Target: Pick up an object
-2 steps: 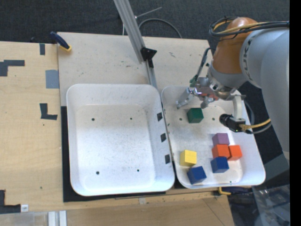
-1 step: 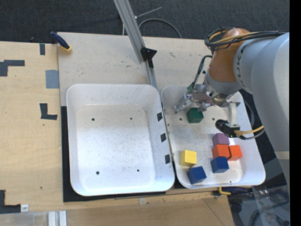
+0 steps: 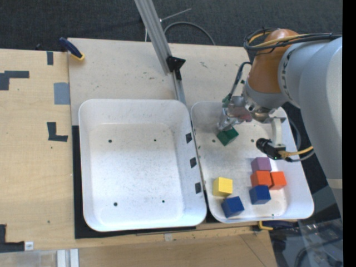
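My gripper (image 3: 227,128) hangs over the back left part of the right bin (image 3: 297,204), below the orange-banded wrist. A green block (image 3: 227,136) sits tilted right at the fingertips, its upper edge caught between them, so the gripper is shut on it. Several other blocks lie near the bin's front: yellow (image 3: 223,186), two blue (image 3: 233,206) (image 3: 260,194), two orange (image 3: 260,178) (image 3: 277,179) and purple (image 3: 261,164).
The left bin (image 3: 89,149) stands beside the right one, with a shared raised wall between them. A slanted metal pole (image 3: 158,35) crosses above the bench at the back. A black cable connector (image 3: 266,147) hangs over the right bin beside the arm.
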You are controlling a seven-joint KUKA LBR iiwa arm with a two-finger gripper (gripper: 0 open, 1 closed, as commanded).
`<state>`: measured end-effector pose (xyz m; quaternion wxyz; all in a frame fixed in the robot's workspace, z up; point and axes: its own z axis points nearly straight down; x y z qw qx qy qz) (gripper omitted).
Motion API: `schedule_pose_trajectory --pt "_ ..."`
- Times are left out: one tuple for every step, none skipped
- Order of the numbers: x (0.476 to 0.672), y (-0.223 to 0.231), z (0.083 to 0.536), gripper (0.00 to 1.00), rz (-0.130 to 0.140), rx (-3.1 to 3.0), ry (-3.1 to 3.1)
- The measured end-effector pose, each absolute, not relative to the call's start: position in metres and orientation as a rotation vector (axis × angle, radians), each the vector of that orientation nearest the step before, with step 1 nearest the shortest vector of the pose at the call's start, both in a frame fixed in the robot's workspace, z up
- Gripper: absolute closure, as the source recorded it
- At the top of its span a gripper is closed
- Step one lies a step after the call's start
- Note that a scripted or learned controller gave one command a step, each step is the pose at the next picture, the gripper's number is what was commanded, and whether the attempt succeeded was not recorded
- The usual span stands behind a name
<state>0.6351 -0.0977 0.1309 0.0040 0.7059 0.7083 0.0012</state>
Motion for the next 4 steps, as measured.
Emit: schedule_pose_trajectory --pt "0.635 -0.098 0.173 1.00 0.003 2.219 2.222" --pt "0.640 -0.103 0.218 1.00 0.003 2.218 2.221" --pt "0.641 -0.103 0.272 1.00 0.004 2.217 2.221" --pt "0.638 -0.050 0.253 1.00 -0.002 2.218 2.230"
